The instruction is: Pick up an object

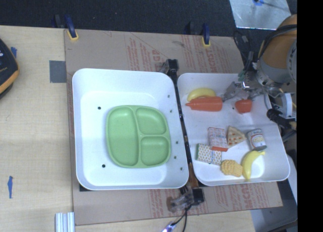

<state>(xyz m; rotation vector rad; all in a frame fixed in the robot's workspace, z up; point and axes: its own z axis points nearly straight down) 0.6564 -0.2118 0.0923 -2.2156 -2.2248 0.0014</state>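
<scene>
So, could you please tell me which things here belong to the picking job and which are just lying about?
Job:
- end effector, above the right bin
- carrot
- small red piece
- bananas
- can
- pizza slice

Lying about:
- green divided plate in the left bin
- blue clamps
- grey tape

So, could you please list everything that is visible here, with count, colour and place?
left bin: 1, white, on cardboard
tray: 1, green, three sections, in left bin
right bin: 1, white, beside left bin
carrot: 1, orange, right bin, top
banana: 2, yellow, one above carrot, one bottom right
tomato: 1, red, near claw
can: 1, small, right side
pizza slice: 1, centre
clamps: 2, blue, top edge
arm: 1, grey and orange, right
claw: 1, above right bin
</scene>
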